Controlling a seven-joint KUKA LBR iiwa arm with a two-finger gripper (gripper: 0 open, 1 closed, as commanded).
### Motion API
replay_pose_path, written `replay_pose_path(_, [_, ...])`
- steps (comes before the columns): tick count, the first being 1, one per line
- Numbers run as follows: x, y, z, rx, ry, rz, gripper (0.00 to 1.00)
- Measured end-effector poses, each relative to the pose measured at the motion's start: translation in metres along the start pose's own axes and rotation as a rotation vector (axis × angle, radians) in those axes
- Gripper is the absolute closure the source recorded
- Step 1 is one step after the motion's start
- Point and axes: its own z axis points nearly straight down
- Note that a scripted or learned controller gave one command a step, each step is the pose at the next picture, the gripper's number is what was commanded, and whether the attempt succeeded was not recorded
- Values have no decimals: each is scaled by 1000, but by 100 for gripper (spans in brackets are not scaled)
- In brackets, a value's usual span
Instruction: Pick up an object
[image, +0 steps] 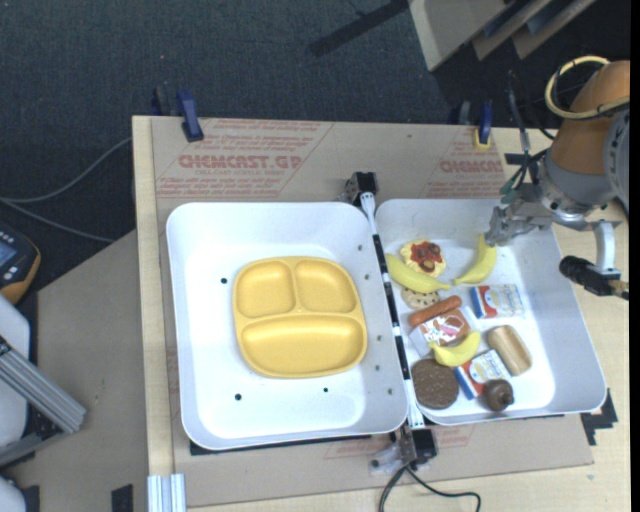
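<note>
The right bin holds several toy foods. A yellow banana lies near its back, beside a second banana with a red-topped piece against it. Further forward lie a sausage, a white packet, a bread roll, a brown patty and a dark round piece. My gripper hangs low over the back of this bin, just above the upper tip of the first banana. I see nothing held in it.
A yellow divided plate lies in the middle of the left bin. The ridge between the bins runs just left of the foods. Blue clamps sit at the bench's back edge.
</note>
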Motion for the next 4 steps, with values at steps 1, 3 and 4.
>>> replay_pose_path(1, [0,0,1,2,0,-1,0])
replay_pose_path(3, [3,4,16,3,2,-2,100])
replay_pose_path(4, [92,2,26,4,5,-7,100])
